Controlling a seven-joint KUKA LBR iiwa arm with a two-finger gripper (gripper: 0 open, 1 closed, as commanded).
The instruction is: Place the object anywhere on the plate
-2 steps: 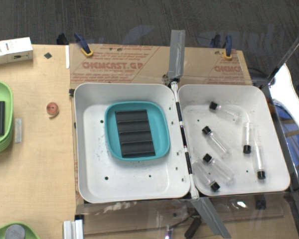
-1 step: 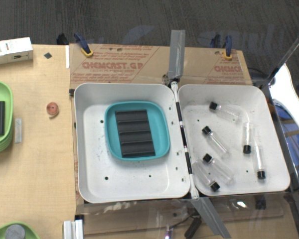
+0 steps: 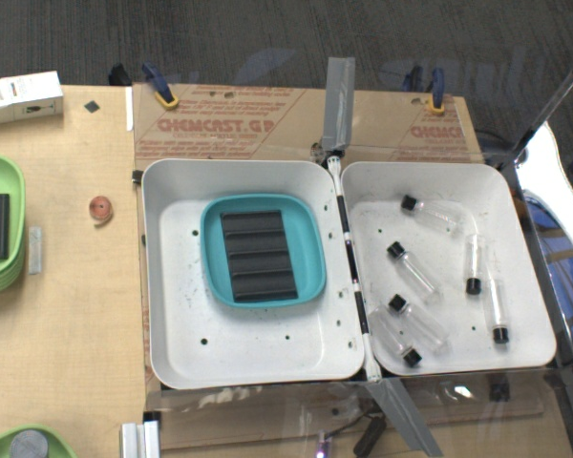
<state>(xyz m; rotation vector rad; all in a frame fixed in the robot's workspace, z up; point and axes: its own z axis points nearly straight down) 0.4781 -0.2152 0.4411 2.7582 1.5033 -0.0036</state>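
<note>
A teal plate (image 3: 263, 250) with rounded corners lies in the left bin (image 3: 172, 332), slightly above its middle. A dark ribbed block (image 3: 258, 255) covers the plate's centre. Several clear plastic tubes with black caps lie scattered in the right bin (image 3: 516, 351). One tube (image 3: 434, 216) lies near the top, another tube (image 3: 413, 269) sits in the middle, and a third tube (image 3: 498, 311) lies along the right side. More tubes overlap near the bin's lower left.
A cardboard sheet (image 3: 229, 117), clamped at its corners, lies behind the bins. On the wooden bench to the left are a green tray (image 3: 5, 184), a small round pink piece (image 3: 99, 208) and a white box (image 3: 19, 95). A grey divider bar (image 3: 340, 103) rises between the bins.
</note>
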